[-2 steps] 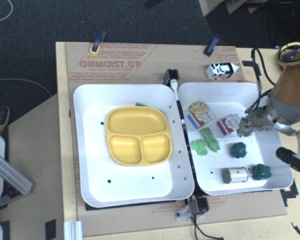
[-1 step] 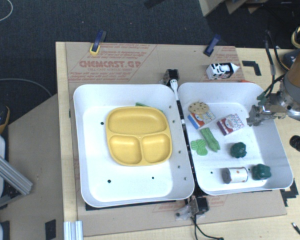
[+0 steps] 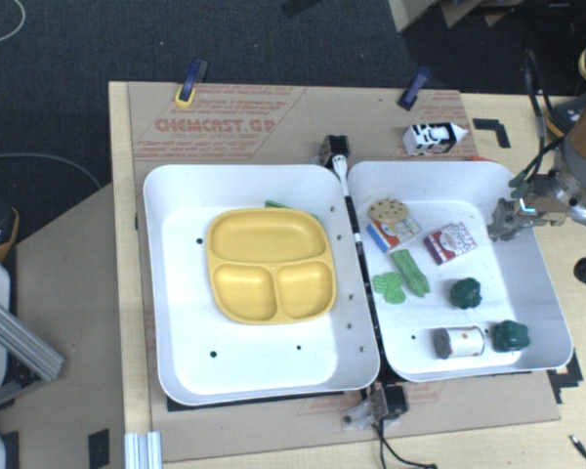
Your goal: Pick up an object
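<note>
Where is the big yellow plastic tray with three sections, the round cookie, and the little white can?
Yellow three-section plastic tray [image 3: 271, 264], camera view, on the ridge where its sections meet.
Round cookie with dark chips [image 3: 386, 211], camera view, on its top face.
Small white can lying down [image 3: 459, 341], camera view, on its side.

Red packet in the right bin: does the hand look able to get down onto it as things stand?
Probably yes. The hand hangs at the right bin's far right edge, and the red packet lies flat with bare floor between them. The cookie and green strip lie nearby on its left, apart from it.
</note>
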Action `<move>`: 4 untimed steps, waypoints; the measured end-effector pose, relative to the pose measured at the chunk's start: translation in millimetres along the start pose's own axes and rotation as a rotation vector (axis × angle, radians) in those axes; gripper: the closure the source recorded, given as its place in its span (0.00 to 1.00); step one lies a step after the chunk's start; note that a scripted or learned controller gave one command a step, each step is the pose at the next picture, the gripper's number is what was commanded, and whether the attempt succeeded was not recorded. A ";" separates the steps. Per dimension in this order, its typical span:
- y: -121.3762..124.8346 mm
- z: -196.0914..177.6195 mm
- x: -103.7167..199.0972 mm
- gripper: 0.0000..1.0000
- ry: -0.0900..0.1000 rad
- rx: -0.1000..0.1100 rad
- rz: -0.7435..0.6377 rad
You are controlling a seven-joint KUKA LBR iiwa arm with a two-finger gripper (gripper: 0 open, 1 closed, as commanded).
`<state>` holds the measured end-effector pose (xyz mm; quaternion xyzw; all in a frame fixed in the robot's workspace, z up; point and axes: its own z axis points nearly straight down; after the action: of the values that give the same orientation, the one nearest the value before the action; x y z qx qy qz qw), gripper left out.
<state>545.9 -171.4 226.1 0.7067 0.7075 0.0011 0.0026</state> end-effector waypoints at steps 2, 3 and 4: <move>63.3 -5.3 104.7 1.00 0.002 0.000 -0.005; 80.7 -6.9 125.7 1.00 0.002 0.001 -0.002; 93.1 3.0 122.8 1.00 0.000 0.001 0.000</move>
<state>639.0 -48.5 223.4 0.7066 0.7076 0.0006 0.0021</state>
